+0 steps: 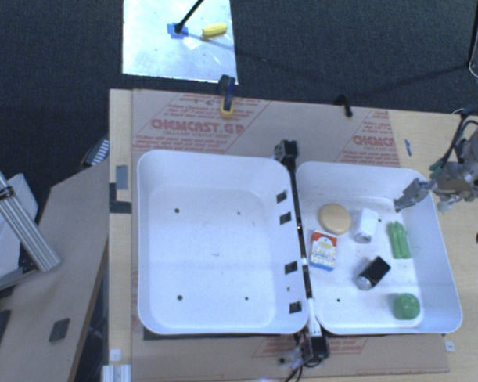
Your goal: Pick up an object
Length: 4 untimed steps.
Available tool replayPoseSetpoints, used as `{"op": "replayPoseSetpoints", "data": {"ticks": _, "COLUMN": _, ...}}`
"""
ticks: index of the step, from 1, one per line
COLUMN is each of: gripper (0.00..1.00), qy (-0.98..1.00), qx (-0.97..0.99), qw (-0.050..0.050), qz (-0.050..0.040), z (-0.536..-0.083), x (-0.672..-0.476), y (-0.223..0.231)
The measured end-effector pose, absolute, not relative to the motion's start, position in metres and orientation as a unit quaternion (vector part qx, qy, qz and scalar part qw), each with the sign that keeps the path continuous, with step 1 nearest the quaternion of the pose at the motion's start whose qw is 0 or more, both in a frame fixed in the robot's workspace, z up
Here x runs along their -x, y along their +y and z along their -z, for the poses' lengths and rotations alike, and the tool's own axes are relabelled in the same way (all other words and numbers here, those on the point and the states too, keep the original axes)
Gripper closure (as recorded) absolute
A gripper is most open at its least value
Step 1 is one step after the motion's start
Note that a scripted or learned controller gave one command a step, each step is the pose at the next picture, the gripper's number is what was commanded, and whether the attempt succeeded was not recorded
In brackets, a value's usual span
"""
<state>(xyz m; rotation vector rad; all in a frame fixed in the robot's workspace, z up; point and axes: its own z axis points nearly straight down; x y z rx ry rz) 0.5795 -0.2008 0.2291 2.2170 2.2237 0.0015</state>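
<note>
The right bin (433,232) holds several small objects: a tan round disc (334,219), a small white cylinder (367,224), a green stick-shaped piece (398,240), a red, white and blue box (323,251), a black cylinder with a silver end (372,272) and a green ball (406,306). My gripper (411,193) hangs over the bin's far right rim, above and to the right of the white cylinder. Nothing shows between its grey fingers.
The left bin (214,240) lies beside the right one, joined by a black clipped divider (294,227). Both rest on a cardboard sheet (194,124). A metal plate (179,35) with a yellow item lies at the back. A metal rail (18,226) stands at the far left.
</note>
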Motion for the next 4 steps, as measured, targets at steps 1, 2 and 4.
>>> {"op": "replayPoseSetpoints", "data": {"ticks": 1, "gripper": 1.0, "qy": 0.71, "qx": -0.705, "qw": 0.002, "qz": -0.0016, "z": -0.241, "x": -0.581, "y": -0.201}}
{"op": "replayPoseSetpoints", "data": {"ticks": 2, "gripper": 1.0, "qy": 0.71, "qx": -0.704, "qw": 0.01, "qz": -0.0059, "z": -0.501, "x": -0.596, "y": -0.161}}
{"op": "replayPoseSetpoints", "data": {"ticks": 4, "gripper": 1.0, "qy": 0.71, "qx": -0.704, "qw": -0.004, "qz": 0.0017, "z": -0.362, "x": -0.488, "y": -0.057}}
